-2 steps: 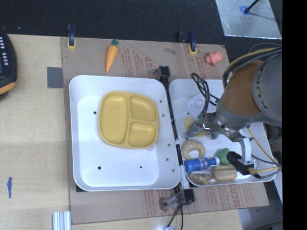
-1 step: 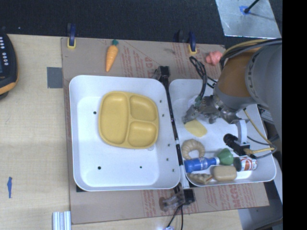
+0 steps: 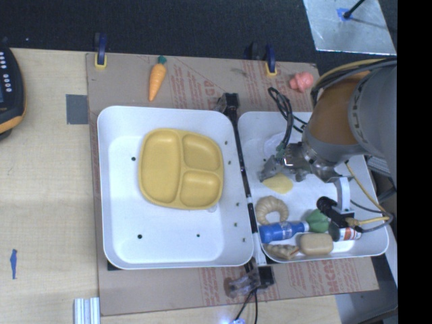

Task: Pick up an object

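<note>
**benchwatcher:** Going left to right: the left bin (image 3: 115, 181) has just a yellow divided plate (image 3: 181, 167) sitting in it, and a toy carrot (image 3: 156, 78) lies on the board above it, outside both bins. The right bin (image 3: 253, 130) is where the clutter is: a pale yellow piece (image 3: 278, 183), a beige ring-shaped thing (image 3: 272, 209), a blue bottle (image 3: 282, 232), something green (image 3: 316, 219) and a tan block (image 3: 316, 244) along the near edge.

**kuka_fan:** And the gripper (image 3: 287, 164)?

**benchwatcher:** Down low in the right bin, right over the pale yellow piece, which looks like the target. Honestly can't tell how wide the fingers are or whether they've got anything; the wrist hides it. I'd say the pick is mid-attempt at best: nothing's lifted, the piece looks like it's on the bin floor.

**kuka_fan:** Any labels?

**benchwatcher:** Faint red print on the cardboard, too blurry to read.
</note>
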Robot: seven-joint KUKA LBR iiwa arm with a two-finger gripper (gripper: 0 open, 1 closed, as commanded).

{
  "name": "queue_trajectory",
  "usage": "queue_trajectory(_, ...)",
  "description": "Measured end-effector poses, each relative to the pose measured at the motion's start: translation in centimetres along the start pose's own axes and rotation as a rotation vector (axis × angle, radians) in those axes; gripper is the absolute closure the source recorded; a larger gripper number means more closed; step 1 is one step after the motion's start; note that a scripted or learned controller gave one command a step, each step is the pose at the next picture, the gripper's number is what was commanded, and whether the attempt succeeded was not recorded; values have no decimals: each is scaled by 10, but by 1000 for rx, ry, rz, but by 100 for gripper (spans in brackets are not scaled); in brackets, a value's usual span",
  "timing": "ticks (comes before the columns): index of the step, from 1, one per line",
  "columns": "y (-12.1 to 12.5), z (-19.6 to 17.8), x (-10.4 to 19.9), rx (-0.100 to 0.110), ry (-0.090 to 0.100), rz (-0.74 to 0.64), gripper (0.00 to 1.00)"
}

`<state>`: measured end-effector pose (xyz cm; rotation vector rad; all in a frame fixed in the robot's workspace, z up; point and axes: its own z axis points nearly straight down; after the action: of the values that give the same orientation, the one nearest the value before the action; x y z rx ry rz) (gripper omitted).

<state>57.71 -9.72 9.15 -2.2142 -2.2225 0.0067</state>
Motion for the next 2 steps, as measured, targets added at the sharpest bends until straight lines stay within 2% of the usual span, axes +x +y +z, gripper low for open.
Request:
queue_trajectory(1, -5, 0, 3, 0, 0, 2, 0)
queue_trajectory(2, -5, -11, 2, 1, 0, 2, 100)
